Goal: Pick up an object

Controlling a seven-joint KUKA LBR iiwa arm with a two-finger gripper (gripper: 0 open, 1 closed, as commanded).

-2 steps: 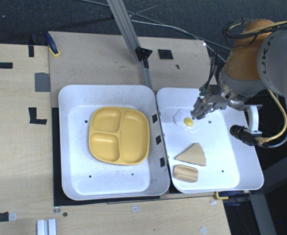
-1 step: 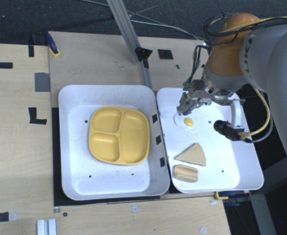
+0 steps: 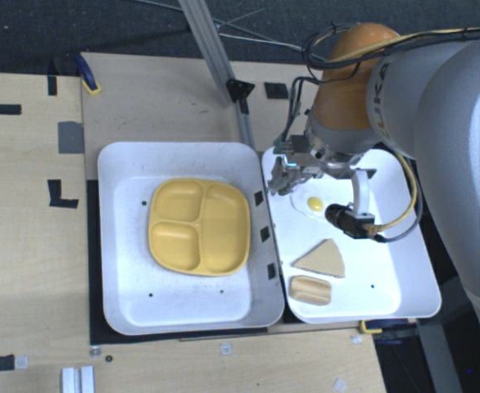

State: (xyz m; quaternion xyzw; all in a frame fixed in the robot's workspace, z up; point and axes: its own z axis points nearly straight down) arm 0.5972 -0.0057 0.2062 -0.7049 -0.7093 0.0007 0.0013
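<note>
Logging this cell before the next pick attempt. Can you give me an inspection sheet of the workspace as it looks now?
Surface: wooden bench bearing two shallow white bins side by side, the left bin and the right bin.
Job's things: yellow divided plate in the left bin; in the right bin a tan wedge, a tan loaf-shaped piece near the front wall, and a small yellow-centred white piece.
Clutter: black tape marks on the bench.
Grippers: gripper over the right bin's back left part, beside the small piece; jaws unclear.
Cables: yellow and black cable looping off the wrist.
Surroundings: grey pole slanting up behind the bins; dark floor beyond.
</note>
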